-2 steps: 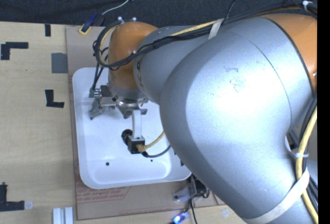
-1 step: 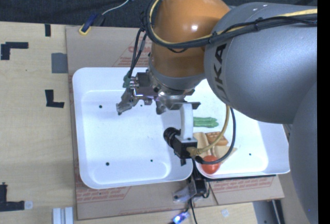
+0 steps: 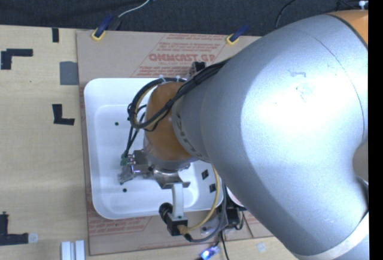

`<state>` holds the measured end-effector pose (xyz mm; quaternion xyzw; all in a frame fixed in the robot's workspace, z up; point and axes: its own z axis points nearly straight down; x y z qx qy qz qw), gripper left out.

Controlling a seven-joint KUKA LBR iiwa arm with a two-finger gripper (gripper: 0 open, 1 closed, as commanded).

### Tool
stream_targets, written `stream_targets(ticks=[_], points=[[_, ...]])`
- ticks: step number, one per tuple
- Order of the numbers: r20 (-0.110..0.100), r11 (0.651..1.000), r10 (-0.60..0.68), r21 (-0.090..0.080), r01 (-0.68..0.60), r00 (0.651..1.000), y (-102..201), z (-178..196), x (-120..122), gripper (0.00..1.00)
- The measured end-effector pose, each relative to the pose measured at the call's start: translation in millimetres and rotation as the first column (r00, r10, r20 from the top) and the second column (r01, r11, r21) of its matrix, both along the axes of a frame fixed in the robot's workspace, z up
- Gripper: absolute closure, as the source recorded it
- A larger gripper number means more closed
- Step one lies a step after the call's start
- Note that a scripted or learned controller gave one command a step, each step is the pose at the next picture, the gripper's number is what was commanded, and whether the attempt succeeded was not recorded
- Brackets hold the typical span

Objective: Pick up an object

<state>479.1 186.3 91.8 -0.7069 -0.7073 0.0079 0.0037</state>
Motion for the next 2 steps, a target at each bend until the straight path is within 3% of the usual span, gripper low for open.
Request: stream_targets(ticks=[1, 2], points=[[0.026, 1.0, 0.0, 0.008, 0.0, 1.0, -8, 112, 37, 0.0], [0.01, 1.0, -0.008, 0.002, 0.008, 1.0, -84, 101, 3, 0.0]])
